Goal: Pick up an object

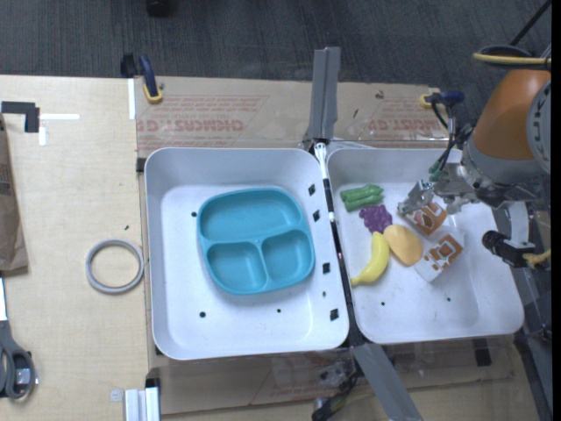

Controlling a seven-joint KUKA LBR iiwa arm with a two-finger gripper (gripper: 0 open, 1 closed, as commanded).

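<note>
While your arm's metal hand [424, 202] hangs low in the right white bin [491, 318], I cannot tell its grip (a brown-and-white waffle-like toy [429, 218] lies just below), beside the yellow plastic banana [374, 260].

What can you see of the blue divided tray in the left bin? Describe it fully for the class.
The blue divided tray looks like smooth turquoise plastic, a rounded rectangle with a raised rim. Ridges split it into three compartments: one long section along the far side and two smaller ones on the near side. Nothing lies in any of them. It rests flat on the floor of the left white bin, turned slightly askew, roughly central and apart from the walls.
</note>
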